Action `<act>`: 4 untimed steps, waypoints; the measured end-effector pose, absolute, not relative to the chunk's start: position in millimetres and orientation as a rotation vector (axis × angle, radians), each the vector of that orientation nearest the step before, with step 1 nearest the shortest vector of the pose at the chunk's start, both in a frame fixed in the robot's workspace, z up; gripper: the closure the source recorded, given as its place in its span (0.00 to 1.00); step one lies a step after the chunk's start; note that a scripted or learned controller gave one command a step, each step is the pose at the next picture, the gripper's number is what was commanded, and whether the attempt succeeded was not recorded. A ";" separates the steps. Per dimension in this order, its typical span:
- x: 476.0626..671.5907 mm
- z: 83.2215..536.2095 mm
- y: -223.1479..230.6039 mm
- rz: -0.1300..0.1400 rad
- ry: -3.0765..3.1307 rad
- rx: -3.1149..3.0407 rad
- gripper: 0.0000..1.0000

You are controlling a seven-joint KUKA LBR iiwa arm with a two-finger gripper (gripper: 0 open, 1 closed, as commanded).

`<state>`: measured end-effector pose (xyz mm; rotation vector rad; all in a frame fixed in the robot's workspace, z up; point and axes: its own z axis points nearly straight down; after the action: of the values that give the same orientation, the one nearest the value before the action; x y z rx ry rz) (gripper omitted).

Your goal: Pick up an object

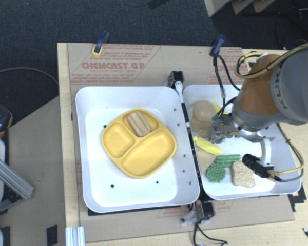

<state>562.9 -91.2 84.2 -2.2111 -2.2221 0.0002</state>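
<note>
In the right bin [282,186] lie a yellow banana [207,146], a green broccoli-like piece [219,167], a tan speckled slice [243,174] and a beige rounded lump [203,115]. My gripper [219,130] is down in this bin, just right of the beige lump and above the banana. The wrist hides its tips. The left bin [92,186] holds a yellow divided plate [146,158] with a tan ridged piece of food [138,123] in its upper compartment.
The grey arm with its orange band [259,88] covers the upper right of the right bin. Clips [98,44] stand at the cardboard's far edge. A divider with black fittings [177,79] runs between the bins.
</note>
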 end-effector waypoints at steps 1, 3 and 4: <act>522.4 190.3 -16.7 -0.014 -2.233 -2.215 1.00; 479.5 194.8 22.7 -0.001 -2.220 -2.222 1.00; 477.4 176.9 -104.6 0.010 -2.208 -2.237 1.00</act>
<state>477.4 -104.6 176.9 -2.2374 -2.2084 0.0099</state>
